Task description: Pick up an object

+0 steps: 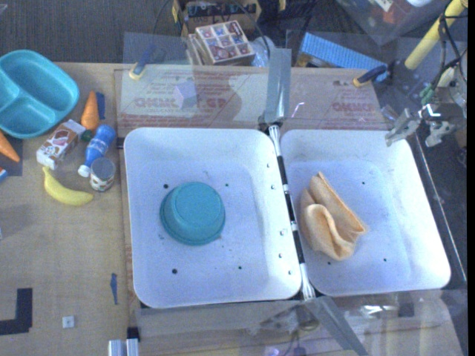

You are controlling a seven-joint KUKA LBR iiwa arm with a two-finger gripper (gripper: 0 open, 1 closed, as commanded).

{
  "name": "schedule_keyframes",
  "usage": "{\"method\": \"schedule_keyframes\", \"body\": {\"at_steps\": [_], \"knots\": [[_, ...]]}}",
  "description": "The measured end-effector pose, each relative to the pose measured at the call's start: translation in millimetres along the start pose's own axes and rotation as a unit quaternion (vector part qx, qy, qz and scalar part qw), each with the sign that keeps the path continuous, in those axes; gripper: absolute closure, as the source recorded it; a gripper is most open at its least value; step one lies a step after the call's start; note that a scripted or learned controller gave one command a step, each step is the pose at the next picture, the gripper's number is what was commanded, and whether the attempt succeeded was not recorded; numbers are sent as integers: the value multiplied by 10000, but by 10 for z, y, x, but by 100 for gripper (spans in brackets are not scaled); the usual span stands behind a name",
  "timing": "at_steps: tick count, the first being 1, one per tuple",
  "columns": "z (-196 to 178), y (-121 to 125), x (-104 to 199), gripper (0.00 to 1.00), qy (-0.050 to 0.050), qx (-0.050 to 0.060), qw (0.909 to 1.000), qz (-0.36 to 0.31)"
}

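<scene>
Near edge first: two white bins side by side. Left bin [148,273] holds a teal bowl [193,213], upside down, sitting a bit toward 9 o'clock of bin centre. Right bin [415,273] holds a tan cloth [330,219], crumpled and folded, lying toward 9 o'clock of that bin, close to the divider wall but not clearly touching it.

Handling guess: cloth looks soft, light, floppy. It should bunch easily, so pinch on a raised fold, e.g. the ridge at its 5 o'clock end. Low slip risk, but a thin layer could slide out. Bowl looks like rigid, smooth plastic, light. Inverted dome gives the fingers little to bite on; the rim at the bin floor is the only edge, hard to get under. Cloth is likely the easier pick.

Further back, at 1 o'clock of the right bin, just beyond its far corner, gripper [417,122] hangs clear of both objects; cannot tell its state, nothing seen between them.
</scene>
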State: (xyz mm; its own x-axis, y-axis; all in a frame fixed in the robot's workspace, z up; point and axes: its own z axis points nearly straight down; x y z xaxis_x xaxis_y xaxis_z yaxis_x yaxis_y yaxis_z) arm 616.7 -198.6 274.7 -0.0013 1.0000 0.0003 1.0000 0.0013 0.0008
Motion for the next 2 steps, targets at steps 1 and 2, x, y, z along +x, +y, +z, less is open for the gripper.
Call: {"method": "schedule_keyframes", "body": {"at_steps": [1,2], "knots": [[1294,84,621,0,-5,-2,9998,223],[1845,-158,952,0,-5,-46,9965,-839]]}}
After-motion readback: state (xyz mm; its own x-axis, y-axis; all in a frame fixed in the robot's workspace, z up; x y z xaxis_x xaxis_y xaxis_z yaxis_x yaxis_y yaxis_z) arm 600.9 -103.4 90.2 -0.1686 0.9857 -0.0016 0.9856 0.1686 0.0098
